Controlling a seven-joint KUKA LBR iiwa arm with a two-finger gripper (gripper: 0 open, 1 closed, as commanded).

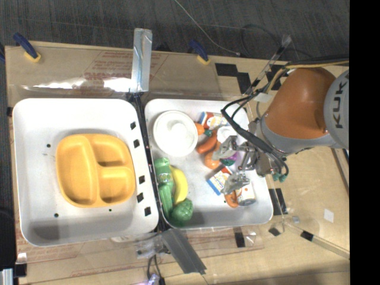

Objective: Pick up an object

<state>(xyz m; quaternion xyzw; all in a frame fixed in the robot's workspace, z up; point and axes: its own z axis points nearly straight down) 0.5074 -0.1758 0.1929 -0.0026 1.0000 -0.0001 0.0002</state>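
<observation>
On cardboard-covered bench (309, 189) | two white bins (29, 159) | dark carpet (71, 10) beyond

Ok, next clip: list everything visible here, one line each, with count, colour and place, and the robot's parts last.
Shallow plastic bins: two, white, side by side on the bench.
Compartmented plastic tray: one, yellow, in the left bin.
Round bowl: one, white, right bin, top left.
Toy banana: one, yellow, right bin, left side.
Toy vegetables: green, right bin, lower left.
Small mixed items: several, orange, blue, white, right bin centre.
Arm: one, grey and orange, from the right.
End effector: one, over the mixed items.
</observation>
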